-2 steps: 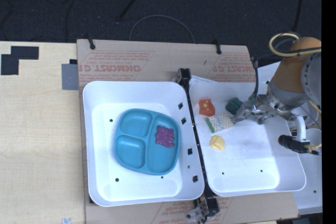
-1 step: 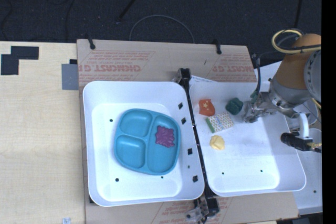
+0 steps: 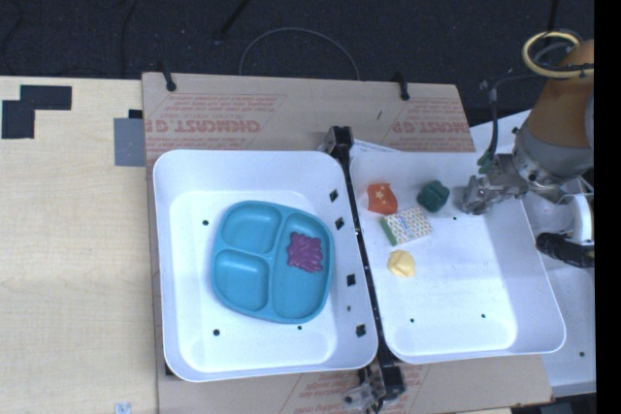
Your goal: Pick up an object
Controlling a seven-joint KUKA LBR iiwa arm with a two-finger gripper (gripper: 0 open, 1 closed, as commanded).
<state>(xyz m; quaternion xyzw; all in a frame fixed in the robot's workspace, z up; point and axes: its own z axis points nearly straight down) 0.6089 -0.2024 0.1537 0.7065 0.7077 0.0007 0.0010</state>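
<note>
Approach step: hand (image 3: 473, 196), finger spacing indeterminate and holding nothing visible, hangs at the right bin's (image 3: 543, 305) 2 o'clock edge; dark green object (image 3: 433, 197) lies just beside it at 9 o'clock; next move, judged: descend over it

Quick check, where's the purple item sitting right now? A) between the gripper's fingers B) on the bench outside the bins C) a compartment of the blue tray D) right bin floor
C: the purple item lies in the right-hand compartment of the blue tray, which sits in the left bin.
</note>
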